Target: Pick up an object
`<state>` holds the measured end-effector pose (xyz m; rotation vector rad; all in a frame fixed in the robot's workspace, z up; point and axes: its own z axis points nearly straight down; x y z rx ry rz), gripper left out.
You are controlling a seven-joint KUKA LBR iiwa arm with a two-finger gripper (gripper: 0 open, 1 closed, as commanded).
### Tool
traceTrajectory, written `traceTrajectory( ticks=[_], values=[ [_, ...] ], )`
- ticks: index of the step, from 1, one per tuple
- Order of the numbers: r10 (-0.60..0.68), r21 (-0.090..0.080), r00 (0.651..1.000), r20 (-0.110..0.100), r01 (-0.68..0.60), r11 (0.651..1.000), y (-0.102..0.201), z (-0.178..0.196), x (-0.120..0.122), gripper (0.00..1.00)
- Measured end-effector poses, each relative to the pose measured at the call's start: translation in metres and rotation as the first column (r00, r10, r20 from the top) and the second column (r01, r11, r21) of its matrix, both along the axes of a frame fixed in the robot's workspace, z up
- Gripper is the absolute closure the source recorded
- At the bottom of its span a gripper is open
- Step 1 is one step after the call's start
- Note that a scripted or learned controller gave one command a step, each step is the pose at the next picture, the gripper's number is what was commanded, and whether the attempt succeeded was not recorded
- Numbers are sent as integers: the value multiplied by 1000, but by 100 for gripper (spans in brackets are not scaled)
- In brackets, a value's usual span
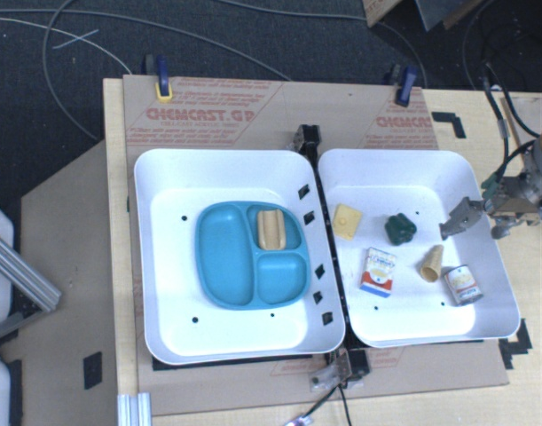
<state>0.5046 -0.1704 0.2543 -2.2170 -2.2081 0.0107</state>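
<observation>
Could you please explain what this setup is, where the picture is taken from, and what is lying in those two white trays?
This is one camera fixed above a bench, looking down at a slant. A robot arm reaches in from the right; its grasping tool hovers at the right bin's edge and holds nothing. That bin contains a yellow block, a dark green lump, a small red and white box, a tan cone and a small can. The left bin holds a blue divided plate with a tan piece in its upper compartment.
</observation>
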Motion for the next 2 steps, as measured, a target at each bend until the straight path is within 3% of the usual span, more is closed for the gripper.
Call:
traceTrajectory(
  ticks=[1, 2],
  values=[
    [4, -3, 1000, 13, -4, 1000, 1, 6, 2, 0],
    [4, -1, 1000, 8, -4, 1000, -1, -36, -1, 0]
  ],
)
